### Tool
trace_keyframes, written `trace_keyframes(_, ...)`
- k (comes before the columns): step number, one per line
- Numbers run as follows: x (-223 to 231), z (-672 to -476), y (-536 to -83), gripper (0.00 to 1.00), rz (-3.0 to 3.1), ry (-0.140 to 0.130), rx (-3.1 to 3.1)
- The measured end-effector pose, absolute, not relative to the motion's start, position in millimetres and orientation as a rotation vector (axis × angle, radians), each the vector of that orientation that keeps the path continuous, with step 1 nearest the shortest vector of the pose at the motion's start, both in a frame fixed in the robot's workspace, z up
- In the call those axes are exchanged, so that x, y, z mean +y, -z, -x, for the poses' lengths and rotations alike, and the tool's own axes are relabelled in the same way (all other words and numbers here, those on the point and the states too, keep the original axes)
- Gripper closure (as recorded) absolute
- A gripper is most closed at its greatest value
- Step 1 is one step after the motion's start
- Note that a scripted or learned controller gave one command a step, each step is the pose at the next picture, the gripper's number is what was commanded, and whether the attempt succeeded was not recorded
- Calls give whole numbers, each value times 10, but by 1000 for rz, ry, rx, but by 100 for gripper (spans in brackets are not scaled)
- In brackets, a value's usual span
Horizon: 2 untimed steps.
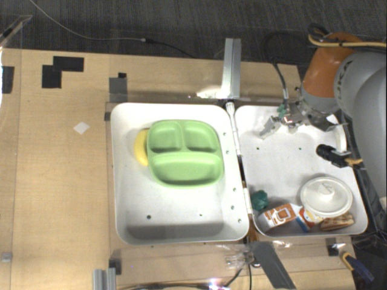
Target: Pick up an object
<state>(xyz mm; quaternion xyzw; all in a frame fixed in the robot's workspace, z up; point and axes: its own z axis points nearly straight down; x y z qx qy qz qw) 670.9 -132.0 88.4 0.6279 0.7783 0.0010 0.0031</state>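
The gripper (pixel 275 124) hangs over the far part of the right bin (pixel 284 168), its jaws spread with nothing between them. In the near right corner of that bin lie a white lidded cup (pixel 326 196), a small brown carton (pixel 280 215) and a dark green object (pixel 260 199). The left bin (pixel 130 186) holds a green divided plate (pixel 184 151) resting over a yellow object (pixel 140 148).

- The green tray (pixel 183 151) hides most of a yellow object (pixel 140 148).
- The arm (pixel 357 77) is cut off by the right edge.
- The white lidded cup (pixel 326 196) covers part of a brown item (pixel 336 223).
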Motion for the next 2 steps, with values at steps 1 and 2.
trace_keyframes(1,-1307,-6738,-1021,100,-1955,-10,2440)
trace_keyframes(2,-800,-6706,-1880,100,-2097,-8,2331)
